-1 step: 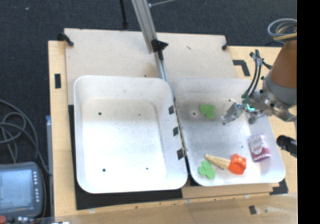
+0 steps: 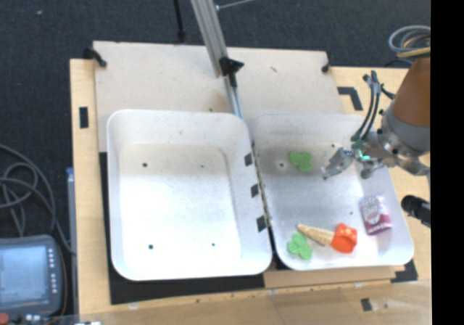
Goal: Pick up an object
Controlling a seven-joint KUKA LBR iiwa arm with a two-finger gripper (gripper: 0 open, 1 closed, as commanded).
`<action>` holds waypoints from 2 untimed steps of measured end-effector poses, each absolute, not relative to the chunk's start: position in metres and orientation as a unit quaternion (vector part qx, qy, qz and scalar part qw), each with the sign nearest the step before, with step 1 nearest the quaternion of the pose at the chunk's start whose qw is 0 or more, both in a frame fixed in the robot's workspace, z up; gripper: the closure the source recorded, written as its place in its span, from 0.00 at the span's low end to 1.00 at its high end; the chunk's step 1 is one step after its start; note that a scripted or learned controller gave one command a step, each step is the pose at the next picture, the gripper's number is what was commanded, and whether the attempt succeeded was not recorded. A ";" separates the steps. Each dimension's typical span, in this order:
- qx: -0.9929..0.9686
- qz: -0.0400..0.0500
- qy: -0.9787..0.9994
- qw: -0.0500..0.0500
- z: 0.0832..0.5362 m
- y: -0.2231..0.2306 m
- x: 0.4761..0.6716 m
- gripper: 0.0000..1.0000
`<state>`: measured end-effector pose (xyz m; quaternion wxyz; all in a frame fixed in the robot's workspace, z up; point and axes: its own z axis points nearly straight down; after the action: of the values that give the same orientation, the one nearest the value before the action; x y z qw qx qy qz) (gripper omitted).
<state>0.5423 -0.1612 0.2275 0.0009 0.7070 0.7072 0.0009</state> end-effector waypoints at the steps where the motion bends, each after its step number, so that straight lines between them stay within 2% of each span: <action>1: 0.708 -0.002 0.706 -0.002 0.166 -0.158 0.539 0.00; 2: 0.708 -0.002 0.706 0.000 0.122 -0.164 0.541 0.00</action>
<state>0.5407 -0.1642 0.1220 -0.0001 0.7082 0.7060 -0.0018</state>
